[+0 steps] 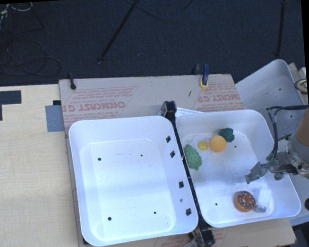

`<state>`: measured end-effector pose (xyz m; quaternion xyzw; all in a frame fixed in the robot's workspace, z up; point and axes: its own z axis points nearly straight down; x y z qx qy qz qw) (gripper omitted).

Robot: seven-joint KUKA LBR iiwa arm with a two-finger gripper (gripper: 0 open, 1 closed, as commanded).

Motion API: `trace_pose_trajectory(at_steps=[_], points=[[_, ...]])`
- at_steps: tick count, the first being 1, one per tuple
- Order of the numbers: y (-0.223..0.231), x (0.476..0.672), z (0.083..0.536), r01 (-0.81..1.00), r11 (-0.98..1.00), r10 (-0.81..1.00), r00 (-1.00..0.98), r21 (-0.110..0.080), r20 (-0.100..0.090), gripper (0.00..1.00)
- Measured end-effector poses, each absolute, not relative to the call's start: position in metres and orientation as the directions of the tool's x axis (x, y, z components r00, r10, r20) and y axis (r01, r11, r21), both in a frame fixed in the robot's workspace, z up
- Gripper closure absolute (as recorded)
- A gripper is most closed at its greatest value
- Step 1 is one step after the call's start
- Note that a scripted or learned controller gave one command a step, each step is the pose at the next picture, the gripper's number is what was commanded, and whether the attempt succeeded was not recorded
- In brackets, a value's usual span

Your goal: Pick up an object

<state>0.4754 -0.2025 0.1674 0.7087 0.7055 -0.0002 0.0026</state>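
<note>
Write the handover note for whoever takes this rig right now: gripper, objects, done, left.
Gripper: over the right bin, near its right side, nothing seen between its fingers.
Objects, all in the right bin: doughnut just below the gripper; orange ball, small yellow piece and dark green toy near the top; light green toy by the divider.
Done: nothing picked yet.
Left: grasp one object and lift it; the doughnut looks nearest.

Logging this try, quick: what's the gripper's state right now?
Gripper: over the right bin, above the donut; open or shut cannot be told.
</note>
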Motion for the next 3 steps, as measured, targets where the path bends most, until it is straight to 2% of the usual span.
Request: trace_pose_trajectory(at_steps=[1,3], points=[[-0.200,0.475,0.172,1.000,-0.004,1.000,0.004,-0.003,0.001,1.00],[-0.202,0.475,0.191,1.000,-0.009,1.000,0.009,-0.006,0.003,1.00]])
